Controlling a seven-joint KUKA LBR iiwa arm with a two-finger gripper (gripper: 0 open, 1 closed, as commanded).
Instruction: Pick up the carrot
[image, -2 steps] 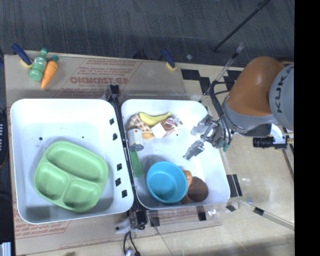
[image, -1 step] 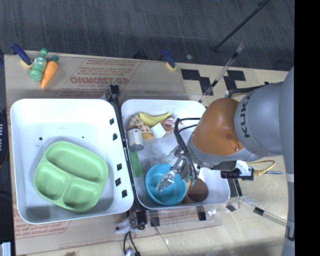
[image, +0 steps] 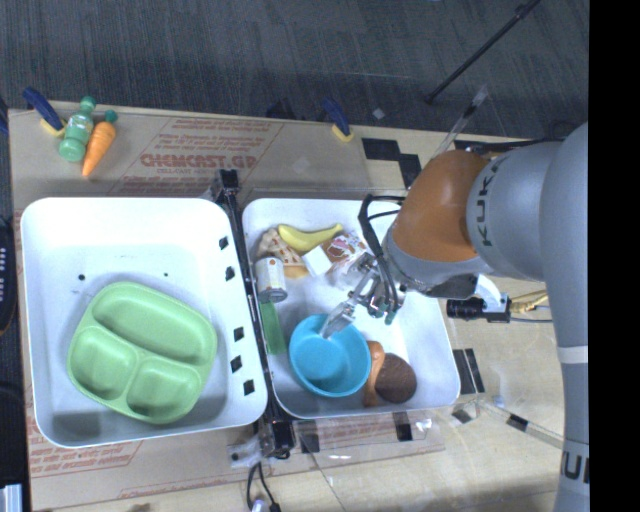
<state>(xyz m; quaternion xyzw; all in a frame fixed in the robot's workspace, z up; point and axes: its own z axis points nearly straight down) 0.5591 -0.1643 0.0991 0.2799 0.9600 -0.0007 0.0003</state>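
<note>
The carrot (image: 97, 147), orange with a green top, lies on the brown board beyond the far left corner of the left bin (image: 40, 230), outside both bins. My gripper (image: 340, 319) hangs in the right bin (image: 430, 320), far from the carrot. It points down-left over the far rim of a blue bowl (image: 328, 360). Nothing is seen held in it.
A green bottle (image: 75, 133) lies touching the carrot's left side. A green divided plate (image: 140, 350) sits in the left bin. The right bin holds a banana (image: 310, 237), a can (image: 270, 280), a wrapped packet (image: 345, 250) and a brown round item (image: 396, 378).
</note>
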